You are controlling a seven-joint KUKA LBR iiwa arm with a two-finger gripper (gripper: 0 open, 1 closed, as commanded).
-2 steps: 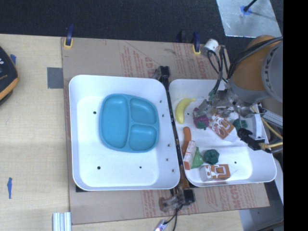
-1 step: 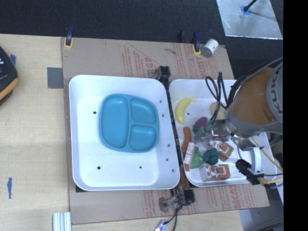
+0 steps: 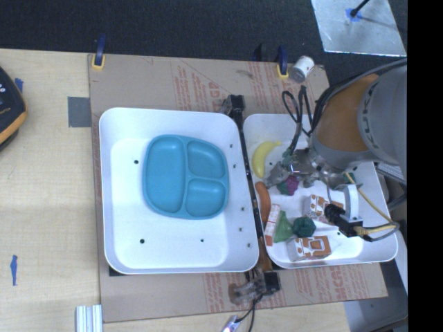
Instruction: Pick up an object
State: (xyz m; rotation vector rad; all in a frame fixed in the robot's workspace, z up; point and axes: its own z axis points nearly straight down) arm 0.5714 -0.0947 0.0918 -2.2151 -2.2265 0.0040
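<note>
- At the near edge, a pale wooden bench (image 3: 41,206) is seen, with a sheet of brown cardboard (image 3: 173,292) laid over it under both bins; a small clamp with wires (image 3: 252,289) sits at the cardboard's near edge between the bins.
- The left bin (image 3: 124,247) is occupied by a blue divided plate (image 3: 185,176), lying flat near its middle.
- In the near part of the right bin (image 3: 374,251), a printed orange-and-white packet (image 3: 313,246) is seen, with a dark green lump (image 3: 302,225) touching it and a green wedge-shaped piece (image 3: 282,230) just beside that.
- Further in, an orange sausage-shaped toy (image 3: 264,198) lies along the bin's left wall, and a yellow banana (image 3: 263,156) rests beyond it near the far left corner.
- The gripper (image 3: 294,175) is lowered into the right bin's middle, right of the banana; a small purple item (image 3: 291,183) is seen at its tip, but whether it is gripped, and whether the fingers are apart or together, cannot be told.
- The grey arm (image 3: 377,126) with its orange band (image 3: 339,120) is reached in from the right, bent down over the bin, with cables (image 3: 367,230) trailing off it.
- At the far side, yellow clips (image 3: 98,59) pin the cardboard, and dark carpet (image 3: 173,9) with a pale sheet (image 3: 356,16) on it lies beyond.
</note>
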